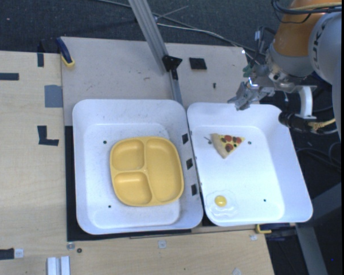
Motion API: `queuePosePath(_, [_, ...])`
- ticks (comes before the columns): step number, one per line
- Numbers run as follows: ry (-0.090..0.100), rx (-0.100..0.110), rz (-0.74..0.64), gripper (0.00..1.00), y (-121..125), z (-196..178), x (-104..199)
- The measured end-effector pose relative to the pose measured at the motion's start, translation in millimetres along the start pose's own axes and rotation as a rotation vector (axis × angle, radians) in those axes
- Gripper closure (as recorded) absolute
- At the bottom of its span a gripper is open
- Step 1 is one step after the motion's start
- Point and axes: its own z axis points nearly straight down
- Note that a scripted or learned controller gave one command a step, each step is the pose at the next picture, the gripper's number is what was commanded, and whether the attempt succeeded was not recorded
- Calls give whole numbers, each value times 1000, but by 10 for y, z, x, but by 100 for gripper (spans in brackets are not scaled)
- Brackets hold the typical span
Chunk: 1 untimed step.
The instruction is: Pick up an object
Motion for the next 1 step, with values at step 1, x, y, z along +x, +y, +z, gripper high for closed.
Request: queuePosePath(1, [1, 5, -4, 100, 60, 136, 586])
